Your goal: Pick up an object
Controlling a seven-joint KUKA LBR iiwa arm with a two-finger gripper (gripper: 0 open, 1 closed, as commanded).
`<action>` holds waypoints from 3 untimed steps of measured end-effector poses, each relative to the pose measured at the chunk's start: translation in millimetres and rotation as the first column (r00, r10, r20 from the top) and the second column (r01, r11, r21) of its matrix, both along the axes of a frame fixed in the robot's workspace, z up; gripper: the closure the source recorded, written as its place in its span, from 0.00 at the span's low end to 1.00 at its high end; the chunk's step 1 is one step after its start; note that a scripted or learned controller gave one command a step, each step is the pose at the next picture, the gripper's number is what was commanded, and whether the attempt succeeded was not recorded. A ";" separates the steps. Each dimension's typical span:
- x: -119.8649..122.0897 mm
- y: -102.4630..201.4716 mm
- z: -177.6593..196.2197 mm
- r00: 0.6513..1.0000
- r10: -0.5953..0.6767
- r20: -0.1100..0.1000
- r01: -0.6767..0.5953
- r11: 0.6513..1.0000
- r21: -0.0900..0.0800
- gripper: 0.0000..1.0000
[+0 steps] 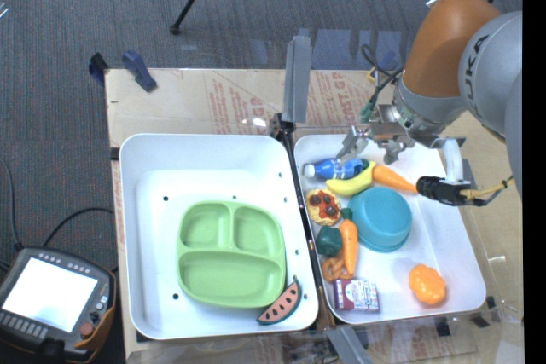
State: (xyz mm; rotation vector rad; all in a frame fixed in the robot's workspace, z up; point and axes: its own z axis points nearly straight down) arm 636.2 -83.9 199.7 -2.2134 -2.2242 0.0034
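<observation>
Your hand hovers at twelve o'clock in the right bin, fingers spread and gripping nothing, just above the banana and blue bottle.

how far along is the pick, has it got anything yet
Done: the gripper is over the far end of the right bin, above the blue bottle and banana. In hand: nothing visible between its fingers. Left: closing on an item and lifting it; the toys all lie in the bins, the watermelon slice beside the green tray.
</observation>
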 end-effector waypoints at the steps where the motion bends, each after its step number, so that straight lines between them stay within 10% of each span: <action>1: -23.7 -39.7 -93.6 0.989 -0.149 0.004 0.149 0.989 0.000 0.00; 2: -25.7 -41.9 -86.9 0.988 -0.157 -0.003 0.157 0.988 0.002 1.00; 3: -44.8 2.8 -114.3 0.905 -0.425 -0.005 0.425 0.905 -0.002 1.00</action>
